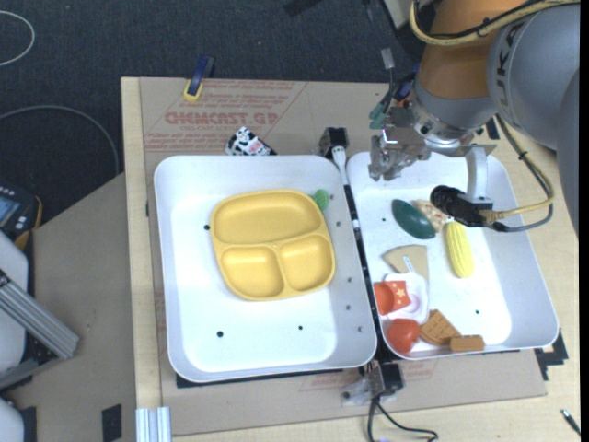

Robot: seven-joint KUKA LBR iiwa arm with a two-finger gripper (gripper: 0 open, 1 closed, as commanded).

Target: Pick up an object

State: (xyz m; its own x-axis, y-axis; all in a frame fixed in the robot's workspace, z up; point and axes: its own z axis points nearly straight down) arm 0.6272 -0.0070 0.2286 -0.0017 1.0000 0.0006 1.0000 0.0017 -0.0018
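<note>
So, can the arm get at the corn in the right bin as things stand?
Probably yes. The corn lies uncovered with bare floor to its right, and the end effector hangs over the same bin.

A pale wooden bench (138, 293) seen from above, standing on dark carpet.
The dark grey carpeted floor (83, 72) fills the top and left. A thin white cable (28, 18) loops across it, and a silver metal rail (37, 316) lies at the lower left.

Both bins (175, 274) were white. The divided tray (272, 243) was pale yellow, the corn cob (458, 249) bright yellow, the tomato (401, 335) red, at six o'clock; the leaf-shaped piece (411, 218) was dark teal.
</note>
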